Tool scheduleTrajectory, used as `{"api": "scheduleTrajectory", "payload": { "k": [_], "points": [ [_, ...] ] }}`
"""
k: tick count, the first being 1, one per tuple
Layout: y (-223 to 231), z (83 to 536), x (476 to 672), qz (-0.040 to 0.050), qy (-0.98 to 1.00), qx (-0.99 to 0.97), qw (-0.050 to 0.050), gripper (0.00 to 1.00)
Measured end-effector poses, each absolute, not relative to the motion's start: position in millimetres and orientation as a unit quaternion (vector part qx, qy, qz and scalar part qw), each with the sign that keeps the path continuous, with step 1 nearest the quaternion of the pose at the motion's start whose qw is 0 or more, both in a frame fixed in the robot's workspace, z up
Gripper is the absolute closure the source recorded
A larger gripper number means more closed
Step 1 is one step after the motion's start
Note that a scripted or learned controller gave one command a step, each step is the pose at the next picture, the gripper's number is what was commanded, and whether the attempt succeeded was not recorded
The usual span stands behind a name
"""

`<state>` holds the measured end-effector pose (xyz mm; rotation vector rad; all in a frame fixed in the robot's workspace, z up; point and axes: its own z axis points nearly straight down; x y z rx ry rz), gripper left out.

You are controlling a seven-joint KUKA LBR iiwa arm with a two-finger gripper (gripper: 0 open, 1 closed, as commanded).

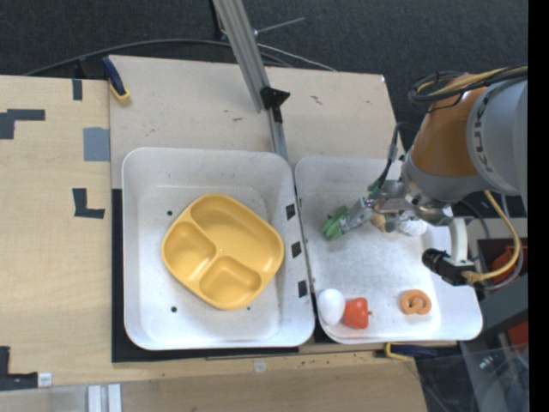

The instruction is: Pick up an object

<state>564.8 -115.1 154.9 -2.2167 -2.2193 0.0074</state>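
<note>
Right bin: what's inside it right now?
In the right bin: a green object by the gripper, a white egg-like ball, a red piece, an orange ring. The arm covers the far-right corner.

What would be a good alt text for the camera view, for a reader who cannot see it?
A grey and orange robot arm reaches from the right into the right white bin, its tool at a green object. Near that bin's front edge lie a white egg-like object, a red object and an orange ring. The left bin holds a yellow divided plate.
</note>
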Motion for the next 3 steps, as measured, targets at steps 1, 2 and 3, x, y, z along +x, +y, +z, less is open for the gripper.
{"api": "scheduleTrajectory", "payload": {
  "k": [1,2,3],
  "points": [
    [-120,108,558.0,0.0025,-0.707,-0.707,0.002,0.00],
    [-119,89,558.1,0.0007,-0.708,-0.707,-0.001,0.00],
    [-119,99,558.1,0.0005,-0.708,-0.706,0.000,1.00]
  ]
}}
